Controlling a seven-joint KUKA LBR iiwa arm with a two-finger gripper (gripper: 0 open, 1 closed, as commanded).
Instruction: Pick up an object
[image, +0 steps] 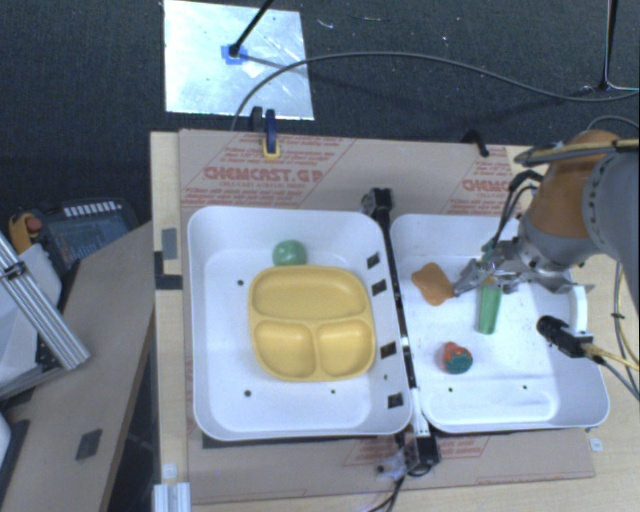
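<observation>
In the right bin (530, 405) lie three things. An orange lump (432, 283) rests near the bin's left wall. A green cylinder (488, 309) lies in the middle, and a small teal and orange ball (457, 357) sits below them. My gripper (489, 279) hangs low over the upper end of the green cylinder. Its fingers (466, 284) are spread open to either side of that end, with the orange lump just to their left. Nothing is lifted.
The left bin (220, 400) holds a yellow divided plate (310, 322) with a green ball (290, 252) behind it. A ridge with black clips (395, 330) separates the bins. My arm (575, 200) comes in over the right bin's far right corner.
</observation>
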